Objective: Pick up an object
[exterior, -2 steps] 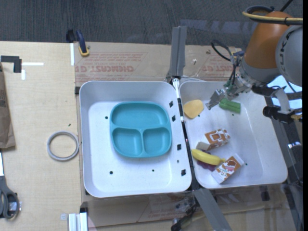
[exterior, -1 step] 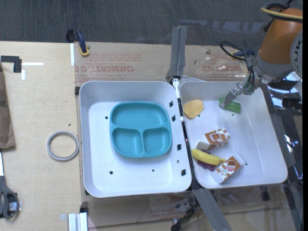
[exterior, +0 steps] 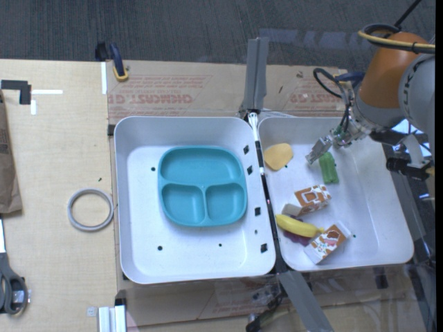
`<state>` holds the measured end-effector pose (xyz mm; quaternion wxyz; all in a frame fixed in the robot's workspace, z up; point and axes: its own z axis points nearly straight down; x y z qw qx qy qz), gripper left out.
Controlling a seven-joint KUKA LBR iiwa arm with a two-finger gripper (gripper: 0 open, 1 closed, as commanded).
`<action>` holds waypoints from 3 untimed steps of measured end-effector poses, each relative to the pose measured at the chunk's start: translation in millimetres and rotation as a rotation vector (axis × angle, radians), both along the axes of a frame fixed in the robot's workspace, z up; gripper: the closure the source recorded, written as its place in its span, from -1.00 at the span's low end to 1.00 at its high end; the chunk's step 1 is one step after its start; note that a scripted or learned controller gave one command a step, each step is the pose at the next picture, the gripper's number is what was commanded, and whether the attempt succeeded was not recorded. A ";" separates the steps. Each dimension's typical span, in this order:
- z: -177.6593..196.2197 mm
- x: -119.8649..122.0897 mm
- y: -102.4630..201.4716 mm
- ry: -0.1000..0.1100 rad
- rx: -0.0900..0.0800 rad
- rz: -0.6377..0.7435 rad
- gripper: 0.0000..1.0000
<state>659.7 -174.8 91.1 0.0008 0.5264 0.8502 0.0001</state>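
My gripper (exterior: 322, 149) hangs over the upper part of the right bin (exterior: 377, 206), reaching in from the right. A green cylinder-shaped object (exterior: 329, 169) sits right below its tip, touching or nearly touching it; whether it is gripped is unclear. Also in the right bin are a yellow rounded piece (exterior: 278, 155) at the upper left, a small orange-and-white carton (exterior: 313, 197) in the middle, and a banana (exterior: 296, 225) lying over a purple item (exterior: 300, 234). A second orange-and-white carton (exterior: 325, 243) lies at the front.
The left bin (exterior: 135, 241) holds a teal divided plate (exterior: 203, 185). On the wooden bench to the left lie a tape ring (exterior: 91, 209) and scissors (exterior: 10, 293). A divider wall (exterior: 259, 185) separates the bins. Cables hang by the arm's orange band (exterior: 384, 75).
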 end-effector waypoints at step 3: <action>14.9 1.4 -1.1 -0.001 0.000 -0.001 1.00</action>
